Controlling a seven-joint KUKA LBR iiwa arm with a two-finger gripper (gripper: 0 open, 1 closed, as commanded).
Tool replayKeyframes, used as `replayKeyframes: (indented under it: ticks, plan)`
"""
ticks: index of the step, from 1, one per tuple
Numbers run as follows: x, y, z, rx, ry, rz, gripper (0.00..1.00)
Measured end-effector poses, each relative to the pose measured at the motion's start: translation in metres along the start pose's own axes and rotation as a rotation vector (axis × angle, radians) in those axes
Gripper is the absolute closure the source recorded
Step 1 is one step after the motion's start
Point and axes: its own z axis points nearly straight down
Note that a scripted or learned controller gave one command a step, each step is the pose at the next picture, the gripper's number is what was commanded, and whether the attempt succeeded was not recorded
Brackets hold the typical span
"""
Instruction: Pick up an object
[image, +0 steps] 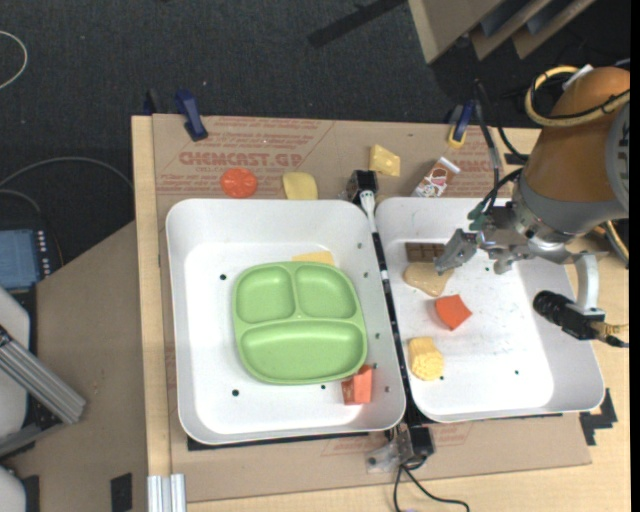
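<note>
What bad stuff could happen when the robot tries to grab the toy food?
The gripper hangs right by the tan bread piece and the brown chocolate bar, which sit close together, so it might nudge one while going for the other. It is also near the bin wall, so a grab there could bump the rim.

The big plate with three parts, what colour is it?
The plate is light green, seen clearly in the camera view.
</note>
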Motion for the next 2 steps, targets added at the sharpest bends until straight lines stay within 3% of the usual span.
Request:
replayKeyframes:
  ticks: [1,2]
  plan:
    - [-0.020,-0.018,0.120,0.007,0.001,0.002,0.00]
    - [-0.020,-0.015,0.104,-0.004,-0.002,0.002,1.00]
